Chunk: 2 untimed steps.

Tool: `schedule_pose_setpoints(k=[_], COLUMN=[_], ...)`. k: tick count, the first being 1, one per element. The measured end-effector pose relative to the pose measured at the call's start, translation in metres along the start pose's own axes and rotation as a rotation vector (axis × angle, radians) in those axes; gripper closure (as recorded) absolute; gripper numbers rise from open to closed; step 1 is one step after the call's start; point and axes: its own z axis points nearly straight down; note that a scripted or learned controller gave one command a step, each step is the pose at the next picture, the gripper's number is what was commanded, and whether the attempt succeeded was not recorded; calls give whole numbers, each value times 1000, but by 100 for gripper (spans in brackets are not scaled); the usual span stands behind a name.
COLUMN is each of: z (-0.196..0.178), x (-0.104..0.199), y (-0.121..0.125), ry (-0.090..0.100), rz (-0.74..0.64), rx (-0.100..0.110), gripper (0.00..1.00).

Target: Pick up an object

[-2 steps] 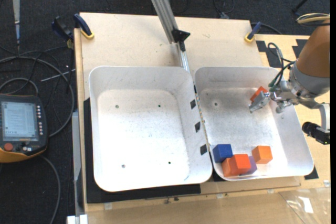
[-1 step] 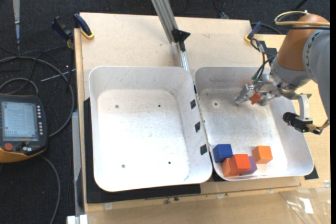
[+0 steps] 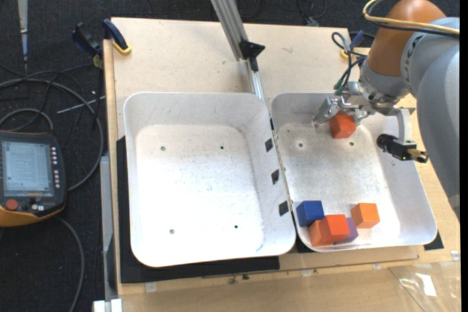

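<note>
The arm [image 3: 428, 58] is smooth grey with a rounded orange band [image 3: 409, 14] above the wrist, a thin yellow cable looping over it, and a silver metal gripper [image 3: 341, 112] assembly below.

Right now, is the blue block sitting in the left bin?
No, the blue block lies in the right bin, near its front edge beside orange blocks.

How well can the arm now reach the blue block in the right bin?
Probably yes. The blue block lies uncovered near the right bin's front, only an orange block beside it. The gripper is over the same bin, with an orange object at its tip.
</note>
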Motion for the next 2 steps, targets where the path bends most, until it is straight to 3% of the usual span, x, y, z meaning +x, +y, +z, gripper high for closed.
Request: schedule_pose_setpoints(k=[1,2], z=[-10,-45], x=[-2,80], y=[-2,-66], ry=[-3,4], rz=[1,-2], rx=[2,8], gripper=[100,100])
